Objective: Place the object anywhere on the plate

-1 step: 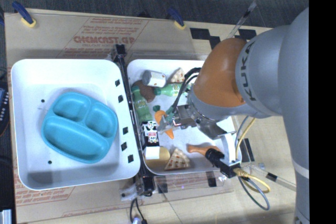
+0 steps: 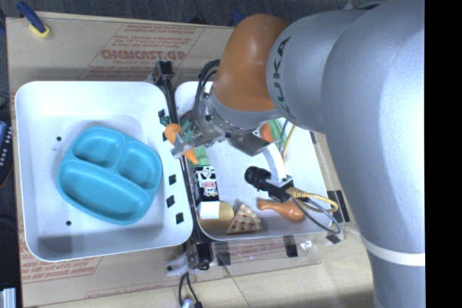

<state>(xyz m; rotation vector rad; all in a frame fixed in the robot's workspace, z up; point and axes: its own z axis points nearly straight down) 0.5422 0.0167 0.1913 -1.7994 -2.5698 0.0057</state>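
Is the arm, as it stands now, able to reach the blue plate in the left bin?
Probably yes. The plate lies open, with nothing on it, and the gripper hangs at the divider beside that bin.

Two bins side by side on worktop. Plate in left bin. Right bin at plate's 3 o'clock holds small items at 6 o'clock corner; arm overhangs its 12 o'clock half.

Pizza slice, white block, patterned card in right bin.
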